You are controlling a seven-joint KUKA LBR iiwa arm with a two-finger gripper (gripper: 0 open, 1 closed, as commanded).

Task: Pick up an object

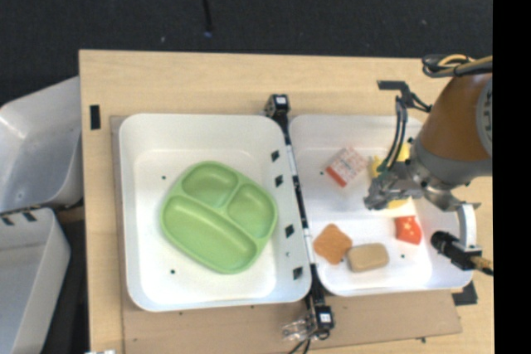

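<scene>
Yellow object (401,152) half hidden behind the gripper (380,196) in the right bin (332,128).
Finger spread and any hold: cannot tell; red block (406,229) sits near the bin's right edge.

even, bright overhead light; the white bins (133,203) wash out slightly, shadows stay faint, and the whole frame is soft.

Orange-banded grey arm (455,128); dark metal gripper (380,196); yellow cable.
</scene>
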